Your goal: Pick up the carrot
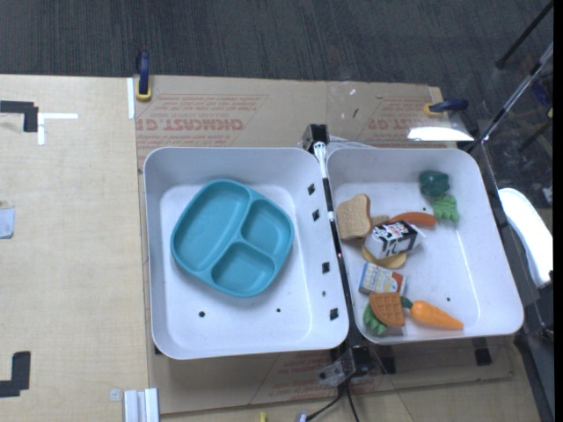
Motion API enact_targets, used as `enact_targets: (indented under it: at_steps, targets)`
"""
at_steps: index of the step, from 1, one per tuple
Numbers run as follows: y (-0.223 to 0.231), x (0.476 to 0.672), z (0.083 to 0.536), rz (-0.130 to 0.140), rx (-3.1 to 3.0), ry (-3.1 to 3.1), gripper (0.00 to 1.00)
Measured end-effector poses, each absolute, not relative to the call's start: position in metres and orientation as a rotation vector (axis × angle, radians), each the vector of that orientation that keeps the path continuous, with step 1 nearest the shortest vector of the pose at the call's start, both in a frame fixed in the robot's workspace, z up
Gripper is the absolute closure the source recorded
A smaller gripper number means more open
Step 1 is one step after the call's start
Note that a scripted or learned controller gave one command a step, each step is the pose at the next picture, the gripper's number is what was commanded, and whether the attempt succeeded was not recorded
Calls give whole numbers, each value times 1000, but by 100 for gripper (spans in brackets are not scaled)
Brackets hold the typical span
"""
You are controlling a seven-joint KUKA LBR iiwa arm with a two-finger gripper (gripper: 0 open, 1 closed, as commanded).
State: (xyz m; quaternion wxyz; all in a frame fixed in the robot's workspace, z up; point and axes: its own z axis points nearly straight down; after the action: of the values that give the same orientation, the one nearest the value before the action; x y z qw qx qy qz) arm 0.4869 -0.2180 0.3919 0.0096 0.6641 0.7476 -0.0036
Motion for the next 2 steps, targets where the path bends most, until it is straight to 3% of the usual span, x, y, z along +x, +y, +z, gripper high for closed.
enact_targets:
  at_steps: [1, 2]
  targets:
    - [-218, 487, 392, -12, 2074, 2334, 0]
    - [-218, 489, 400, -13, 2065, 2337, 100]
